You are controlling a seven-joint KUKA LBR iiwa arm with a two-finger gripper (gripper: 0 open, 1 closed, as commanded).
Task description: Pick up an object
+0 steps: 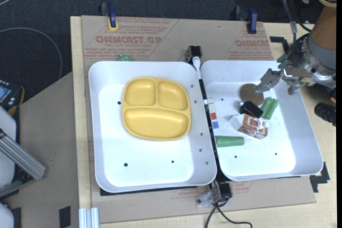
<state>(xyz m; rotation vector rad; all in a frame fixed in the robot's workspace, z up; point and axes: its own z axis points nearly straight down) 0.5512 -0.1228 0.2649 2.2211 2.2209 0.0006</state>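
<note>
Camera view: I see the grey two-finger gripper (271,78) over the right shallow white bin (299,160), above a brown disc (249,94); whether its claw is wide or narrow I cannot tell. Nearby lie a green cylinder (230,141), an orange-white packet (254,126). A yellow divided plastic tray (156,108) sits in the left bin (107,157).

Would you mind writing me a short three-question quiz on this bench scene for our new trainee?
1. True or false: the yellow plate lies in the right bin.
2. Which bin is the gripper above? A) left B) right
3. Fill in: the green cylinder lies near the right bin's ___ wall.

Key: 1. False, it lies in the left bin. 2. B. 3. Left.
</note>
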